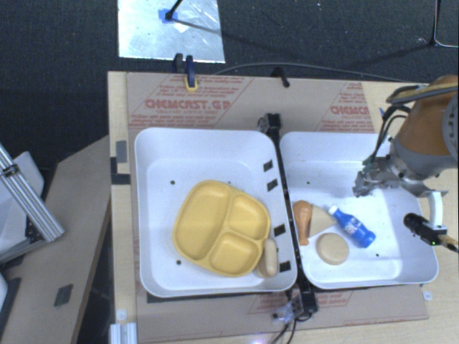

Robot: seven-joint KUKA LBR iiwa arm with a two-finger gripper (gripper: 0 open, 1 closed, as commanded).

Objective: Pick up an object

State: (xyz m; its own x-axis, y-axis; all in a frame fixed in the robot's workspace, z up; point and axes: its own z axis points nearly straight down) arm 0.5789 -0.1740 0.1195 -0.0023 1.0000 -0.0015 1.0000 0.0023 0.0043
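In the right bin [344, 153] lie a blue bottle with a white cap [351, 226], a tan round disc [333, 249] and an orange-brown carrot-like piece [304, 219]. My gripper [363, 183] hangs over the right bin's upper right part, up and to the right of the bottle and apart from it. The arm's orange band shows above it at the right edge. A yellow divided tray [219, 228] lies in the left bin [208, 153], with a small beige oval piece [270, 258] at its lower right corner.
A black divider with clips [281, 192] runs between the two bins. The bins stand on a cardboard sheet [215, 102] on the bench. A metal plate [171, 20] lies on the dark floor behind, and an aluminium rail [29, 199] sits at the left.
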